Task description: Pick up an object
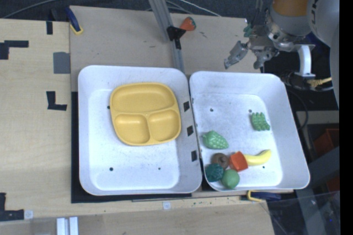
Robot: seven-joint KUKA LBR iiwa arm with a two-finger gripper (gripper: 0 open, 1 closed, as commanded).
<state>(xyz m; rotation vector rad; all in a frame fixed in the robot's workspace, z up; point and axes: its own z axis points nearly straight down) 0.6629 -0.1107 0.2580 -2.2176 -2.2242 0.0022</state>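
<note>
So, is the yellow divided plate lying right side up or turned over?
Right side up. The yellow plate in the left bin shows its three hollow compartments facing up, with raised dividers between them.

Objs all in right bin (287, 97); green studded block (259, 121) at ~3 o'clock, apart from the rest; green bumpy bunch (grapes-like) (214, 140) at ~8 o'clock; tight cluster at 6-7 o'clock: brown ring (220, 160), orange block (239, 161), yellow banana (257, 158) lying flat w/ tip toward 3 o'clock, teal lump (214, 173), green ball (230, 179) touching bin's near wall.
</note>
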